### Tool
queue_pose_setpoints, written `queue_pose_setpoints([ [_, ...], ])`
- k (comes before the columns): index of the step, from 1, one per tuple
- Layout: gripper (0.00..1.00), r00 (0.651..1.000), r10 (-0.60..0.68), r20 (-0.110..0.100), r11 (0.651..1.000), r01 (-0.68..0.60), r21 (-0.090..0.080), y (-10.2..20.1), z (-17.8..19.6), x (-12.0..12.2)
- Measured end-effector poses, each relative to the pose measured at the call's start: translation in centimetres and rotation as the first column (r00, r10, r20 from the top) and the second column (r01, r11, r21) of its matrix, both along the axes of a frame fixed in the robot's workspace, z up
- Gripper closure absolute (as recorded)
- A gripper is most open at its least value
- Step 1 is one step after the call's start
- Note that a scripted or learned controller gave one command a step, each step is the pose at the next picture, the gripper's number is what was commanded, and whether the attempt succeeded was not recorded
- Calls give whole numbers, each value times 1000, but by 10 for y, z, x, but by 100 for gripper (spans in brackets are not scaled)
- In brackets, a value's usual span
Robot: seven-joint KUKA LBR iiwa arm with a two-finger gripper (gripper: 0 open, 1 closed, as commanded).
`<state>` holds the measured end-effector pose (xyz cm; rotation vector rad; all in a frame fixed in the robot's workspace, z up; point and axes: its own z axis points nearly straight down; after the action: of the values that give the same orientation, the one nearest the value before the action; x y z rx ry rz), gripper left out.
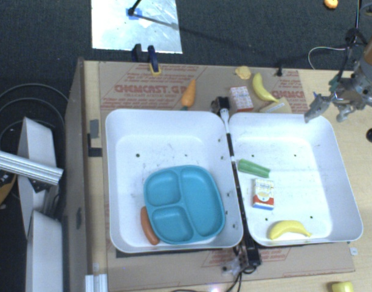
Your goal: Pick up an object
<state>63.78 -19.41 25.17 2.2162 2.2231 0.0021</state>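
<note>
A dark carpeted floor surrounds my table (174, 81), whose cardboard top carries two shallow white bins side by side. I take the right bin (320, 148) as my landmark. My jaws hang at its far right corner, just above the rim; my gripper (329, 109) shows two fingers spread apart with nothing between them.

Inside the right bin I count three things: one green bar (254, 167) near its left wall, one small carton (264, 194) just nearer the camera than the bar, and one yellow banana (288, 229) by its near wall. The banana is my likeliest pick. It lies diagonally across the bin from my jaws, toward the near-left, about as far from me as the bin allows. Its long axis runs roughly along the near wall, left to right, so I judge I should close across its width.

Left of the right bin, the left bin (131, 139) holds one blue divided tray (184, 203) and one orange sausage-like piece (148, 225) touching the tray's left edge.

Beyond the right bin's far wall, on the table, I count one more banana (261, 88), one carrot (188, 93) and one small box (241, 97).
</note>
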Motion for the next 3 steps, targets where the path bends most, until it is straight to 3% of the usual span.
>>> queue_pose_setpoints([
  [1, 0, 1000, -4, -16, 1000, 4, 5, 4, -170, -59],
  [2, 0, 1000, 12, 4, 1000, -12, 7, 120, -166, 10],
  [3, 0, 1000, -3, -5, 1000, 3, 1, 109, -168, -39],
])
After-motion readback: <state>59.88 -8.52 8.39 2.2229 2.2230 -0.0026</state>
